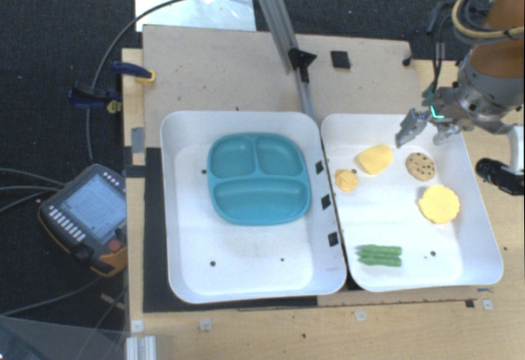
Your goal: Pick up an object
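Note:
In the right bin (472,268) lie a pale yellow wedge (375,159), a small yellow round piece (346,180), a chocolate-chip cookie (420,166), a yellow disc (439,204) and a bunch of green beans (379,255). My gripper (426,130) hangs over the bin's far edge, just above and behind the cookie. Its two fingers stand apart, open, with nothing between them.
The left bin (184,260) holds a blue divided plate (259,179). A slanted metal pole (279,14) crosses above the bins. A teach pendant (86,215) lies off the bench to the left, with cables around it.

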You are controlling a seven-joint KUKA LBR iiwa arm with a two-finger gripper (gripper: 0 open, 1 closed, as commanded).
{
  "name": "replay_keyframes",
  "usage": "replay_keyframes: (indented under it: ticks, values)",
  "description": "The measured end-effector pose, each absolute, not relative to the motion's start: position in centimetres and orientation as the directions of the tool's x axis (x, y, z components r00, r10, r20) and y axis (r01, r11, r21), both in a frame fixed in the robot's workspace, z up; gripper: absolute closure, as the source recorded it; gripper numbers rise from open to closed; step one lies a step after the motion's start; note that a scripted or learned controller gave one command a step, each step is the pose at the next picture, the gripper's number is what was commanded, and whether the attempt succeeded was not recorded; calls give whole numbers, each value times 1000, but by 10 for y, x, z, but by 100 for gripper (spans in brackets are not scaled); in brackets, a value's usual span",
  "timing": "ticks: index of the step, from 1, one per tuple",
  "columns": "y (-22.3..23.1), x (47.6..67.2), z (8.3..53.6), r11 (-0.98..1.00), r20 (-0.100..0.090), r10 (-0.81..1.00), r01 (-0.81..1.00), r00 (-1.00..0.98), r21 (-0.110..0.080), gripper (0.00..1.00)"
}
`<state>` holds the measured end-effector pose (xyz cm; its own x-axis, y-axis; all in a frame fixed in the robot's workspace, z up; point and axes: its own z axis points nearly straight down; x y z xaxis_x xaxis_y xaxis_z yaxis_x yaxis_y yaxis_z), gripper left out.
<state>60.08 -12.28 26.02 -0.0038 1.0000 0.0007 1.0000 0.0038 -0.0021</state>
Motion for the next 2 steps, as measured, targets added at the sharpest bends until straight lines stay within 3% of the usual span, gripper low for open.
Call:
replay_keyframes:
  ticks: [1,2]
  values:
    - [-123,602,262,4,0,1000,1000,-4,3,0]
    - [-132,608,210,1,-1,1000,1000,-1,0,0]
